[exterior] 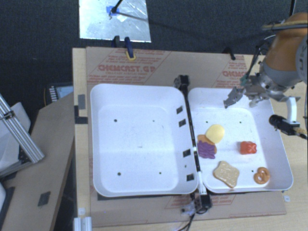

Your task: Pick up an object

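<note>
In the right bin [276,143] lie a yellow lemon-like piece [215,133], a purple piece [207,150] touching it, a red piece [248,148], a tan toast slice [226,173] and an orange pretzel [261,175]. My gripper [241,98] hangs over the bin's far edge, well above and behind these objects. Its fingers [230,99] are spread open with nothing between them.
The left bin [101,129] sits beside the right one, with a black divider strip [188,129] between them. A black part on the arm [284,123] juts over the right bin's right rim. Cardboard [144,64] lies under both bins.
</note>
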You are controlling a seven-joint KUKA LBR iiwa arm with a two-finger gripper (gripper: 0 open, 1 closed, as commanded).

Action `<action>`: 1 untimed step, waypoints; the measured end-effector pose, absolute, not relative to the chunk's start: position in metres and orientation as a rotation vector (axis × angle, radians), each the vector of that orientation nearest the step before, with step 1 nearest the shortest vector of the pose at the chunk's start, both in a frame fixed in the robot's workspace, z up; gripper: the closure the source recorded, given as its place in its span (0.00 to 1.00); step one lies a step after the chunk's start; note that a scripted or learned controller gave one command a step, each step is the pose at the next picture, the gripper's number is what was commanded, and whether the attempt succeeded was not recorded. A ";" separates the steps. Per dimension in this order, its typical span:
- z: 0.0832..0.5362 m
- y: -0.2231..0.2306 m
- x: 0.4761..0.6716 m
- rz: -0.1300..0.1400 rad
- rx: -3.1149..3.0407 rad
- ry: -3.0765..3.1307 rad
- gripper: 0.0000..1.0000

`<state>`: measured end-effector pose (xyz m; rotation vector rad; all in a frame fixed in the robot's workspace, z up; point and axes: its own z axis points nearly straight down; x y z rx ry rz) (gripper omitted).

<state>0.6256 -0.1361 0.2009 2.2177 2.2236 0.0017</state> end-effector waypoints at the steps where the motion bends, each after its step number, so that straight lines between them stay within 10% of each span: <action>1: 0.183 -0.047 0.579 0.000 2.213 2.237 0.00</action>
